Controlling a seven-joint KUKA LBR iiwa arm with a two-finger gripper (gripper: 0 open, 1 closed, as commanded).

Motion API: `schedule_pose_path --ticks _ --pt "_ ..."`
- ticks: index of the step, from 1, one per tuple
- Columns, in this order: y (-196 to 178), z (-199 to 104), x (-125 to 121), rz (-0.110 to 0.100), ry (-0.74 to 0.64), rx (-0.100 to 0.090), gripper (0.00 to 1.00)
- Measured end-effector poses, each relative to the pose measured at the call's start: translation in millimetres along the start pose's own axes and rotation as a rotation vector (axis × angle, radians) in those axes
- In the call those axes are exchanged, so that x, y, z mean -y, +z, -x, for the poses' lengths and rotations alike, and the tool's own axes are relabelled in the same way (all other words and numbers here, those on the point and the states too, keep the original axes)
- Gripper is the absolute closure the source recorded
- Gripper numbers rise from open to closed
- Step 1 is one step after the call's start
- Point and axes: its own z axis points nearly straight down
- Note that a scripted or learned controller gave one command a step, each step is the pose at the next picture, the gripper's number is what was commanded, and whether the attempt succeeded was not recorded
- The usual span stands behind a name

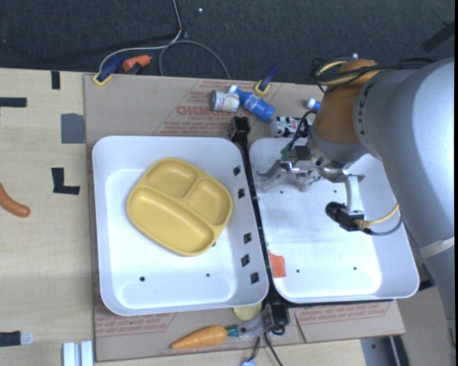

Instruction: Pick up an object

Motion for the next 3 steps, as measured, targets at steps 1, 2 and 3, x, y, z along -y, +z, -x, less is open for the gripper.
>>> schedule_pose_path --ticks 1,2,3 --pt "1 4 -36 -0.002 -0.002 -0.002 0.0" --pt "-9 4 -36 -0.001 -0.003 -0.001 1.0" --pt "-9 4 -36 -0.002 -0.003 0.0 0.0"
